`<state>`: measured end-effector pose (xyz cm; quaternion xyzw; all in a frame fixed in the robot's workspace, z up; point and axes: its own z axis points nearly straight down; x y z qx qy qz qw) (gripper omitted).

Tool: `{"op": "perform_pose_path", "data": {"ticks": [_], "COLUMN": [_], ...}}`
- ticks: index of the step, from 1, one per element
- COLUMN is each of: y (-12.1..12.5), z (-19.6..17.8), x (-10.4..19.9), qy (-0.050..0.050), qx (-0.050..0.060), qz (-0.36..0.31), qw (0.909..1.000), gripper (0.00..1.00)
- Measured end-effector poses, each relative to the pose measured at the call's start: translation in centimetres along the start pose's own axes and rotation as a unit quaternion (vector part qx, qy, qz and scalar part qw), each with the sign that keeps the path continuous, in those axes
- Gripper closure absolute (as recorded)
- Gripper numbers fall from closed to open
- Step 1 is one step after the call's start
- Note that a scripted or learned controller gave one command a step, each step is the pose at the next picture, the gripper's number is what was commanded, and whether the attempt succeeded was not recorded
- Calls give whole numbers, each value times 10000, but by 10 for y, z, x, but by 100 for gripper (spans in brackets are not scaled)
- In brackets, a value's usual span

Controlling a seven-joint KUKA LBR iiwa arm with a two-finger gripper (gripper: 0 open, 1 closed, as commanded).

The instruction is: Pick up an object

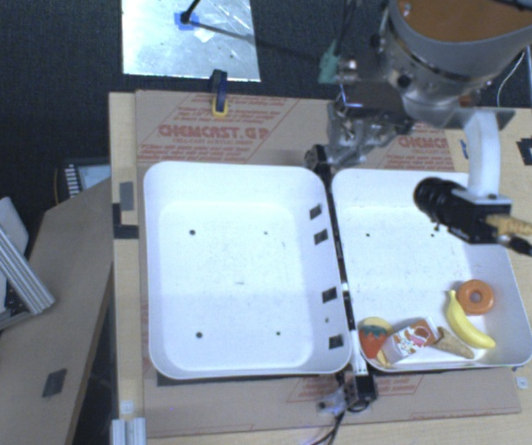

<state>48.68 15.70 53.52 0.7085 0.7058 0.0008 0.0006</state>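
Claw (354, 142) above bins' far edge, state unclear; banana (466, 323) in right bin (405, 248).

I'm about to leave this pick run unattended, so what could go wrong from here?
1. The banana, orange ring and white packet are bunched in the right bin's near corner, so a grasp may catch two things or slip off.
2. They lie close to the bin wall, which the fingers could strike on the way down.
3. The gripper sits at the bin's far edge, so it has a long way to travel.
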Motion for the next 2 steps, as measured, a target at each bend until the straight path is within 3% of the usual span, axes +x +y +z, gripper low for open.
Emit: {"op": "perform_pose_path", "data": {"ticks": [1, 2], "y": [-2, 0], "z": [1, 0], "x": [72, 5], "qy": [13, -4], "qx": [6, 2], "qz": [-68, 8], "qw": [10000, 10000], "gripper": [100, 100]}}
